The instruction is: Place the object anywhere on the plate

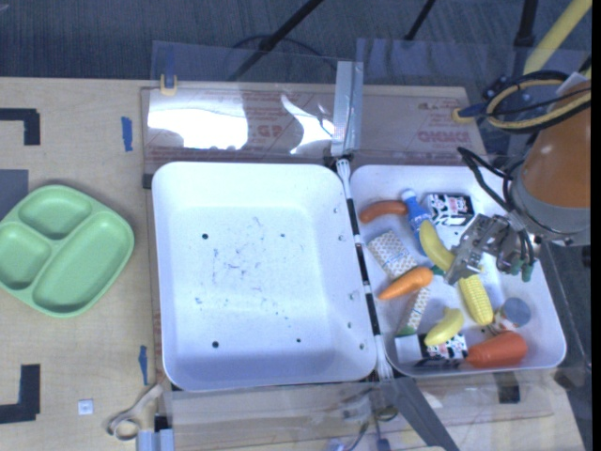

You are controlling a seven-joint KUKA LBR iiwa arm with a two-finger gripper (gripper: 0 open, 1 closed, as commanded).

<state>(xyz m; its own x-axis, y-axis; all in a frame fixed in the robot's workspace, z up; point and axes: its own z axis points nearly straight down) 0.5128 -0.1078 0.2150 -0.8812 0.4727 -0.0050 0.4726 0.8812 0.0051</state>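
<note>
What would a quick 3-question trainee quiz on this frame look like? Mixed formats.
1. True or false: the green plate sits on the bench, outside both bins.
2. Multiple choice: the gripper is above which bin? A) the left bin B) the right bin C) neither
3. Fill in: next to the gripper lies a yellow ____.

Key: 1 true; 2 B; 3 corn cob.
</note>
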